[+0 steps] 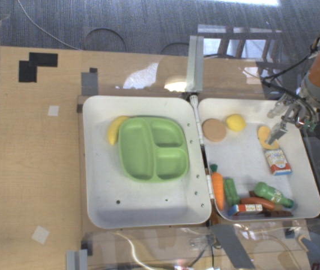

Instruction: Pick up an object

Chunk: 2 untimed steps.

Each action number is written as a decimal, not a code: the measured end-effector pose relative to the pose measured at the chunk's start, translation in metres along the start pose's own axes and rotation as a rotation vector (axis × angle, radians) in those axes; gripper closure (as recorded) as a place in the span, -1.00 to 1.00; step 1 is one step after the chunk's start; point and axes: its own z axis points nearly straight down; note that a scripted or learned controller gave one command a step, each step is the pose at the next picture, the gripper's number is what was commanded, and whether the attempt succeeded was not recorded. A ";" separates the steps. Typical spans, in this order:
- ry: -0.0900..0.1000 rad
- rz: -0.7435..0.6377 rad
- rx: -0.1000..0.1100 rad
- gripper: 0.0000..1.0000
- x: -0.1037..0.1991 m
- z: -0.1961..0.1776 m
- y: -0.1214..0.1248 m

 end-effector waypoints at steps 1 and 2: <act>0.005 0.149 -0.001 -1.00 0.038 0.066 -0.012; 0.001 0.266 -0.002 -1.00 0.065 0.072 -0.021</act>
